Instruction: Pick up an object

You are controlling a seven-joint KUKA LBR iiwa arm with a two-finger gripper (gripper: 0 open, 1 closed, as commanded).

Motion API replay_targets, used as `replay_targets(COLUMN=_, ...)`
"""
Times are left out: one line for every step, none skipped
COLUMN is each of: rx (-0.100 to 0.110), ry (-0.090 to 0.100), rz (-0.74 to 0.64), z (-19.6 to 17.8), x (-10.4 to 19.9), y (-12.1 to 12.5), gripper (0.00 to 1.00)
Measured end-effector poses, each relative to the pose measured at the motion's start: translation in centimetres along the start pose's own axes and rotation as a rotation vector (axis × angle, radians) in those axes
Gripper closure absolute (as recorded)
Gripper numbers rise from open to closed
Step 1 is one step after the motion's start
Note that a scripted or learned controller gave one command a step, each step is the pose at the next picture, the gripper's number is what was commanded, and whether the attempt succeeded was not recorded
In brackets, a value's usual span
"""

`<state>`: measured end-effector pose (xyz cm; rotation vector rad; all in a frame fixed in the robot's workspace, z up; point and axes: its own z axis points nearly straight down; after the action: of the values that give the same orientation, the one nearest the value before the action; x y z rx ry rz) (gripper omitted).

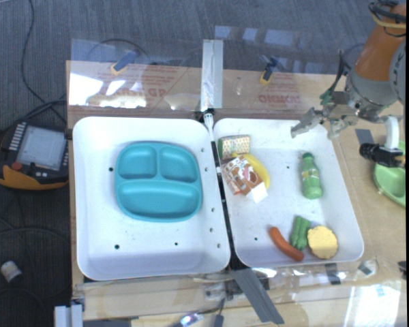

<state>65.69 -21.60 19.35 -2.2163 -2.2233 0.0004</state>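
Overhead view: a wooden worktop (368, 251) on grey carpet (27, 46) bears two white bins. The left bin (95, 251) holds a teal divided plate (158, 181). At two o'clock, the gripper (312, 122) hangs splayed, grasping nothing, above the right bin (347, 203), where a green bottle (310, 176) lies.

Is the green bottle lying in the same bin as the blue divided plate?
No, the green bottle lies in the right bin, while the blue divided plate sits in the left bin.
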Motion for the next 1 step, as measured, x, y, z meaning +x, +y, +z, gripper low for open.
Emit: replay_targets(rx=-0.008, ry=0.006, rz=-0.031, z=9.64, x=0.21, y=-4.10, gripper=0.00)
